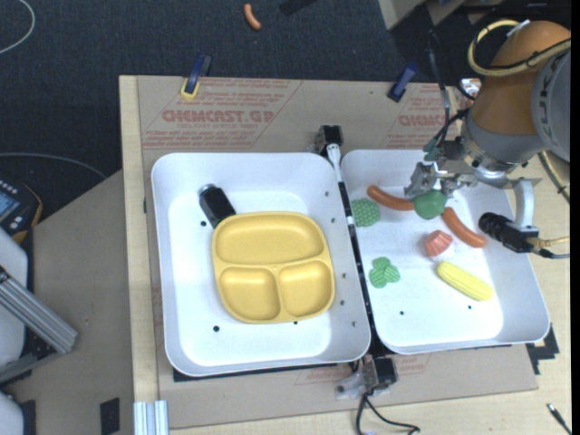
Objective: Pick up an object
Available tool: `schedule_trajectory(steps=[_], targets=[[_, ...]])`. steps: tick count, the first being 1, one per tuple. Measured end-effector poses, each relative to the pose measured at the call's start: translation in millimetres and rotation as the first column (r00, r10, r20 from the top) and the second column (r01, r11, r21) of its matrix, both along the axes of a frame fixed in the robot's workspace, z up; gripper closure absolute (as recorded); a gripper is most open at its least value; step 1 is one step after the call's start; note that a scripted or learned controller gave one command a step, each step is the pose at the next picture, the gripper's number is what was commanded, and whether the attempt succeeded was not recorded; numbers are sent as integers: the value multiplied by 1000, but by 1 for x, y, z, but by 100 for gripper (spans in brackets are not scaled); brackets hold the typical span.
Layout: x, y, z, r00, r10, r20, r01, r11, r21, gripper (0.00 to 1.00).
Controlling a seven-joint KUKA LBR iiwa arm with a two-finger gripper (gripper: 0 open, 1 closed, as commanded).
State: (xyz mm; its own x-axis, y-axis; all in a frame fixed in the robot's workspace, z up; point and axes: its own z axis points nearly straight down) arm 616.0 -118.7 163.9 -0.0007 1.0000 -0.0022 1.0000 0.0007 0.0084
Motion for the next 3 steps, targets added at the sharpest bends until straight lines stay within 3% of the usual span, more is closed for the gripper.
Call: schedule_trajectory(steps=[1, 2, 3], targets=[[8, 0, 46, 1000, 0, -1, 0, 1000, 0, 100], [9, 0, 62, 1000, 0, -3, 0, 1000, 1, 100], [13, 56, 52, 1000, 5, -10, -5, 1000, 5, 100]])
